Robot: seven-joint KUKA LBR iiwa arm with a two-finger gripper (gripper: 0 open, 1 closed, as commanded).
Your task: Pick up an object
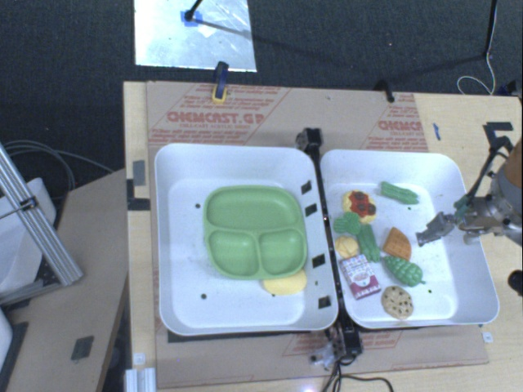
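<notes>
The gripper [428,234] hangs low over the right bin [445,167], near its right wall, with the arm [500,216] reaching in behind it from the right; whether it is open or closed cannot be told at this size, and nothing is seen in its hold. The toys all lie to its left in the view, so the coming move probably runs leftward and down. Nearest is an orange wedge [397,242], just beside the gripper's tip and apart from it, its long axis roughly up and down the view. Below the wedge sits a green knobbly piece [404,270], and further down a cookie [397,301]. Above, near the bin's far side, lies a green pod [399,193], long axis running left to right. Further left cluster a red-and-yellow piece [359,203], some green vegetables [359,233], a yellow lump [348,247] and a red carton [360,277]. The left bin [180,170] holds one green tray [255,230] with three compartments and one yellow piece [285,283] at its near edge, well apart from the gripper.
</notes>
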